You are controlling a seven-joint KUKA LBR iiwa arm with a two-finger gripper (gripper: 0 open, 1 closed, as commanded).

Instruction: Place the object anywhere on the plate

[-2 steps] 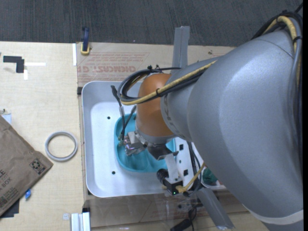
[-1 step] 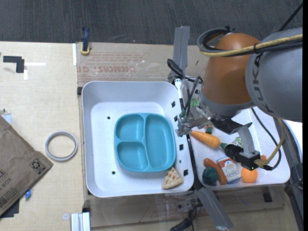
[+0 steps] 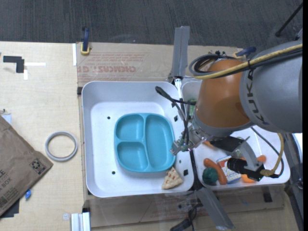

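A teal plate (image 3: 144, 142) with three compartments lies in the left white bin (image 3: 96, 129). A toy pizza slice (image 3: 172, 179) rests on the bin floor just off the plate's near right corner. My gripper (image 3: 181, 147) hangs at the plate's right edge, over the wall between the two bins. The bulky grey and orange arm hides much of it, and nothing can be made out in its grasp. Several small things lie in the right bin (image 3: 284, 177): a dark green ball (image 3: 210, 176), an orange sausage shape (image 3: 215, 168) and a small printed box (image 3: 230, 173).
On the bench to the left are a grey tape ring (image 3: 61, 145) and a brown cardboard box (image 3: 17, 172). The arm covers most of the right bin. Orange bits (image 3: 248, 178) lie at that bin's near side.
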